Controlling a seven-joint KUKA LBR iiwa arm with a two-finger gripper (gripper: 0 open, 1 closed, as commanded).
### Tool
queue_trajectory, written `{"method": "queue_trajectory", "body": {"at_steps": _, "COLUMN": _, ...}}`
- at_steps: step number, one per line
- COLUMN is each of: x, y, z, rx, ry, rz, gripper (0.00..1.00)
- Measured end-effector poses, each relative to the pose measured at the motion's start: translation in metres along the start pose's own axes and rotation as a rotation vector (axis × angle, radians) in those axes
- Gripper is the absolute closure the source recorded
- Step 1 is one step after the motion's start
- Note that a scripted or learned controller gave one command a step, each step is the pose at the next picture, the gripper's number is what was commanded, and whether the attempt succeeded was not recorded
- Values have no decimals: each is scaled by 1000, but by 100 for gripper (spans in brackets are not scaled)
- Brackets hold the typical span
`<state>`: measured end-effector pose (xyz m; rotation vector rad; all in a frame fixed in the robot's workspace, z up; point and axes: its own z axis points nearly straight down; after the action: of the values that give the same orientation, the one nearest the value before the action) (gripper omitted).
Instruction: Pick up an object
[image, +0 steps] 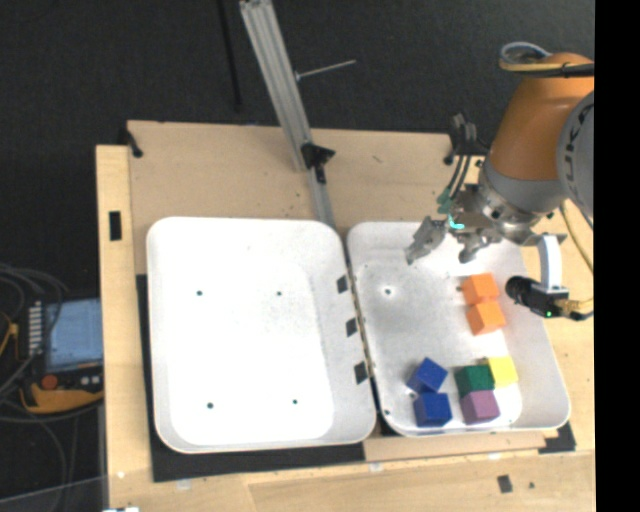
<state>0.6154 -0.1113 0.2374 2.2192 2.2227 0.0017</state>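
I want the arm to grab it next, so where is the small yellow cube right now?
The small yellow cube lies in the right-hand white bin, near its front right corner, beside the green cube and just above the purple cube.

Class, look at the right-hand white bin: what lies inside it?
Inside the right bin: two orange blocks, two blue, one green, one yellow, one purple. The arm covers its far corner.

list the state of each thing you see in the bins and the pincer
pincer: open, holding nothing, over right bin's far end
orange blocks: two, touching, loose
blue blocks: two, adjacent, loose
green block: beside yellow block
purple block: near green
left bin: level
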Motion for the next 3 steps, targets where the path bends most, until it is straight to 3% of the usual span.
{"method": "queue_trajectory", "body": {"at_steps": 3, "x": 2, "y": 2, "z": 142, "rx": 1, "ry": -3, "rz": 5, "gripper": 0}}
